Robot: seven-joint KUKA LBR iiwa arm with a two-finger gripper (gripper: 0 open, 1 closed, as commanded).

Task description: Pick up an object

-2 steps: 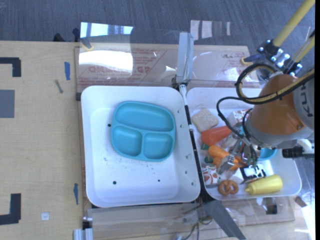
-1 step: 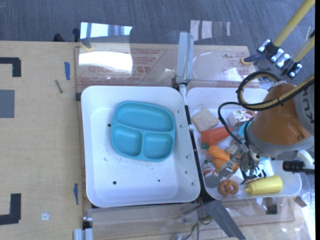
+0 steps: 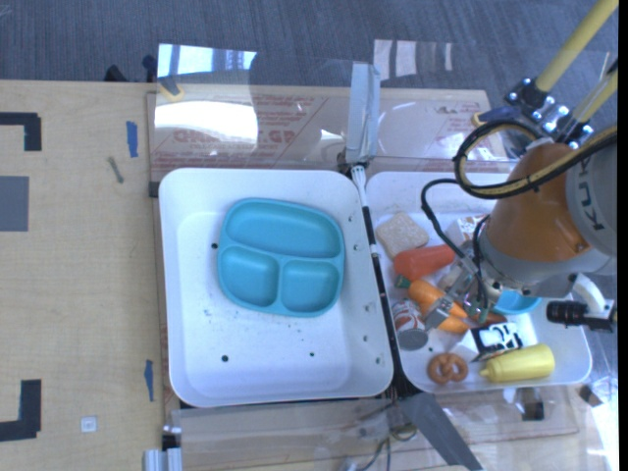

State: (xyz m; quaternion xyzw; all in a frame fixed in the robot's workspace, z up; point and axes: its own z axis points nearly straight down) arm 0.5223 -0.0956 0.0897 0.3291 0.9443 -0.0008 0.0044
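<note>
The right bin [image 3: 388, 189] holds a heap of toy food: a beige bread slice [image 3: 402, 234], a red-orange carrot piece [image 3: 424, 260], an orange piece [image 3: 432, 295], a small can [image 3: 406, 317], a brown pretzel [image 3: 447, 368] and a yellow bottle [image 3: 518, 364]. My gripper [image 3: 464, 300] reaches down from the orange-banded wrist [image 3: 535, 214] into the middle of that heap, right beside the orange piece. Its tips are buried among the objects, and nothing is seen lifted.
The left bin [image 3: 186, 292] carries a blue three-compartment plate [image 3: 281, 255]. A black-and-white tag [image 3: 499, 339] and a blue object [image 3: 517, 302] lie under the arm. Clear plastic panels [image 3: 294, 126] stand behind both bins. Black cables [image 3: 442, 199] loop over the right bin.
</note>
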